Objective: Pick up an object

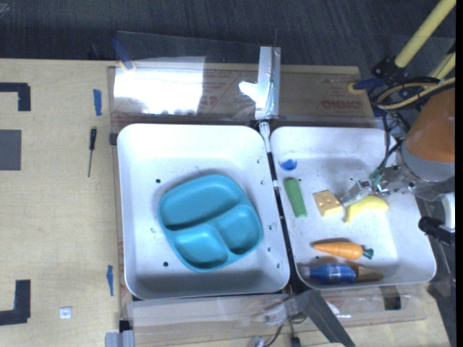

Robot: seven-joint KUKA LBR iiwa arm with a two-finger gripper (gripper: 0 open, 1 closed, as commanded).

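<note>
Our gripper (367, 187) sits at the right of the frame, low over the right bin (416, 262), with its tip just above the banana (367, 207). Whether it is released or clenched we cannot tell — the metal parts blur together there, and nothing visibly sits in its grasp.

The banana lies at the middle right of that bin, touching or nearly touching the gripper's tip. We judge it a light plastic toy, stiff and smooth, likely to slip if pinched on its curved back. The better hold would be across its narrow width near the middle. Its long axis runs roughly left to right in the frame, slightly tilted, the left end pointing down toward the cheese wedge (327, 202) just beside it.

Further out lie a green stick (294, 197), upright in the frame, and a small blue cap (289, 165) above it. Lower down, the carrot (338, 249) points left, with a blue bottle (334, 272) along the bottom wall. The left bin (134, 194) holds a blue divided plate (209, 220).
</note>
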